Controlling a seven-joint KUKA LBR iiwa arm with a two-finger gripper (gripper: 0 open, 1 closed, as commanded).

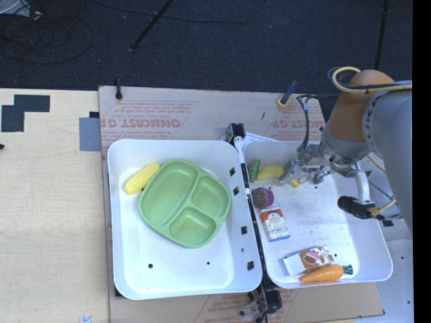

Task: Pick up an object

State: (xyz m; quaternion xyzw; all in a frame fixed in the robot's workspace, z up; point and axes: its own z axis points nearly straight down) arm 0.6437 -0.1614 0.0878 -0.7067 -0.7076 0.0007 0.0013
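The grey arm (377, 126) with its orange band is reaching in from the right over the far part of the right bin (367, 244), and the tool (301, 171) is hanging low at the bin's back left area. Whether it is open or closed I cannot tell, since the metal parts there are blurring together.

Just beside the tool, on its left, a yellow banana-like piece (271, 173) is lying against the bin floor, and a green vegetable piece (254, 170) is sitting right next to that, close to the divider between the bins. Nothing is showing between the tool's tips. A purple round object (262, 196) is lying a little nearer the camera, below the yellow piece, and a small red-and-white carton (275, 223) is resting just below the purple one. Well apart from the tool, at the near edge of the right bin, an orange carrot (324, 273) is lying touching a small white-and-red packet (306, 259).

In the left bin (128, 261) a green divided plate (184, 202) is sitting slightly turned, with a yellow corn cob (141, 177) lying at its upper left rim. Both bins are resting on a cardboard sheet (161, 116) on the table
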